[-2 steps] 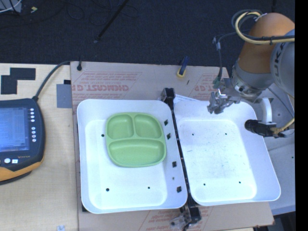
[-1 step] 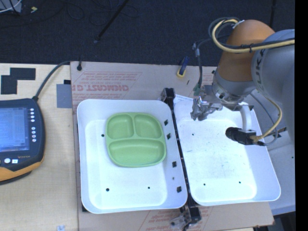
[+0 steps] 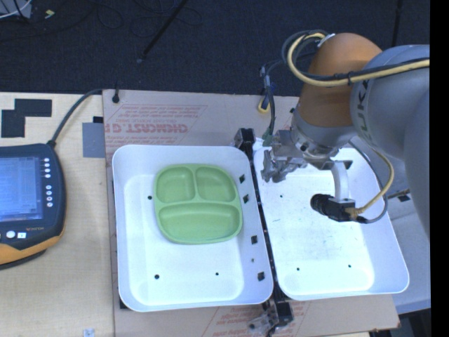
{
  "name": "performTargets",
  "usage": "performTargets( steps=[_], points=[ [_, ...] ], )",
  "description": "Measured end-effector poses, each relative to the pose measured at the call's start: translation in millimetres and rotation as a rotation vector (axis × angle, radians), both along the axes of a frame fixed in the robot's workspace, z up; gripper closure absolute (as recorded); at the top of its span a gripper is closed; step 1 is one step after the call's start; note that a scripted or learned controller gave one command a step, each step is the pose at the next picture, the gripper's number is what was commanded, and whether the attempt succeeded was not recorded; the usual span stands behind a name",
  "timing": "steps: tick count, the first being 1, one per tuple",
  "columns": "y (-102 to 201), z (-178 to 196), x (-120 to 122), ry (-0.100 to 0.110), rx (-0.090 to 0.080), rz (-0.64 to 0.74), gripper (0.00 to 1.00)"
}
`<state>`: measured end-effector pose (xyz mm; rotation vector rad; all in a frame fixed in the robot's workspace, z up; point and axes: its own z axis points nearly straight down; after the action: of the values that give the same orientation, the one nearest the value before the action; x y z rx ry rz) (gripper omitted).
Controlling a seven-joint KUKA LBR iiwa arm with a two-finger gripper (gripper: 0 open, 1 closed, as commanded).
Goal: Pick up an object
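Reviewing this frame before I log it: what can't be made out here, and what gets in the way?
- Gripper: small and dark in the camera view; whether its fingers are open or shut cannot be told, nor whether they hold anything.
- Right bin: its upper part is covered by the arm, so any object lying there is hidden.
- Pendant: cut off by the left edge; its screen text is too small to read.
- Tray in the left bin: fully visible.

Two bins sit side by side on the bench. In the left bin (image 3: 133,272) a divided plate (image 3: 198,203) lies toward the far side, its large compartment nearest. The gripper (image 3: 275,168) hangs over the far left corner of the right bin (image 3: 379,272). A handheld control pad (image 3: 27,202) lies on the bench, left of both bins.
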<state>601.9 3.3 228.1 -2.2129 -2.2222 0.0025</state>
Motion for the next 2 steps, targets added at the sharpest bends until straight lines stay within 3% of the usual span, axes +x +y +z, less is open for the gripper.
performTargets(
  steps=[2],
  points=[
    [100.0,-6.5,-33.9,0.002,-0.001,0.000,1.00]
  ],
)
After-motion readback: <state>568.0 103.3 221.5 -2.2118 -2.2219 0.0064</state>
